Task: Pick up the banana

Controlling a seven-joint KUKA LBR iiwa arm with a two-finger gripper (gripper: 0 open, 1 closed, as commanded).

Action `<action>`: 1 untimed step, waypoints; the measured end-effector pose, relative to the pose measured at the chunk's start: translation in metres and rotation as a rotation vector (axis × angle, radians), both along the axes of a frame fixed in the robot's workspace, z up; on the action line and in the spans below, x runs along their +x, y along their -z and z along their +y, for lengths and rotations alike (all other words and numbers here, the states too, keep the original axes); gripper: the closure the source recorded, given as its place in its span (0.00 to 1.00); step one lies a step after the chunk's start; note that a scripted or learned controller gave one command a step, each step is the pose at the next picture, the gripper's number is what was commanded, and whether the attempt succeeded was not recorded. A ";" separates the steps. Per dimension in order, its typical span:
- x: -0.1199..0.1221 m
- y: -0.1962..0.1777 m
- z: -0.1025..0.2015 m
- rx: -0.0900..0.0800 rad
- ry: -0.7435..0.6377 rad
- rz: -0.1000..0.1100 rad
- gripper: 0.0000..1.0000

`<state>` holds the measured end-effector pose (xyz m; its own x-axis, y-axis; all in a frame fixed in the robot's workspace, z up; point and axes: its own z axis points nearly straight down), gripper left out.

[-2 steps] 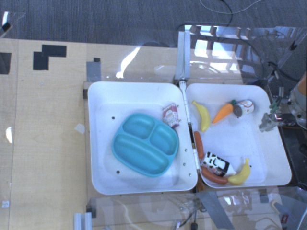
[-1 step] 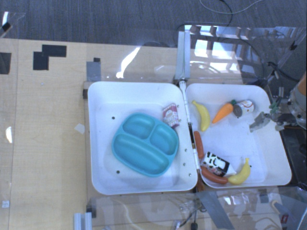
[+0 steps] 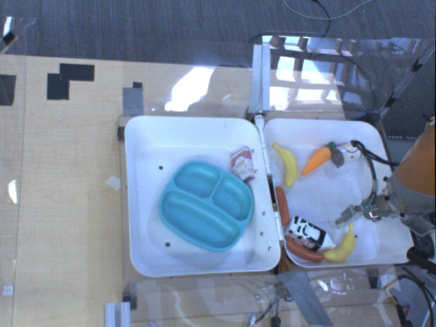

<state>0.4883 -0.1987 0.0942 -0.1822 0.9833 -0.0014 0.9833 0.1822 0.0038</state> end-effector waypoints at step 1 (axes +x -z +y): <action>0.003 -0.011 0.000 -0.002 -0.002 -0.006 1.00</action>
